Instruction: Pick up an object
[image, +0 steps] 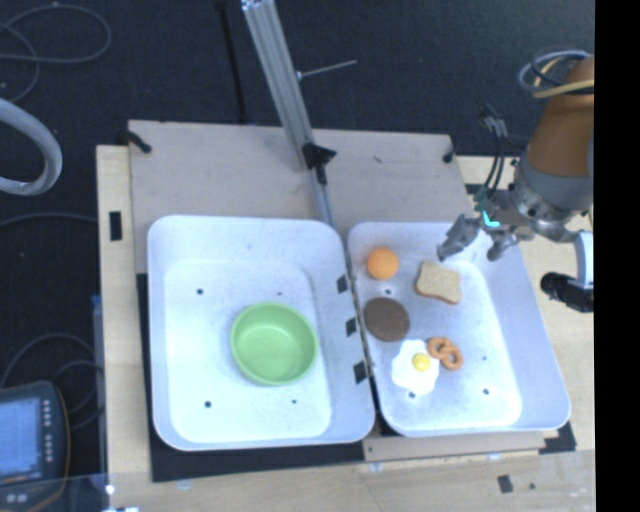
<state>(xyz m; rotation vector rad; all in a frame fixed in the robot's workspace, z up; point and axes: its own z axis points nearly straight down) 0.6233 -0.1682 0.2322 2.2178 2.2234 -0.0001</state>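
Observation:
The right bin (520, 340) holds an orange ball (382, 264), a slice of toast (439, 282), a brown round patty (386, 319), a fried egg (414, 367) and a small pretzel (445, 352). My gripper (474, 243) hangs over the bin's upper right corner, just above and to the right of the toast. Its two fingers are spread apart, one finger (456, 241) pointing down toward the toast, with nothing between them.
A green bowl (273, 343) sits in the left bin (180, 300). A slanted metal pole (290, 105) rises from between the bins at the back. The orange-banded arm (562, 150) comes in from the right edge.

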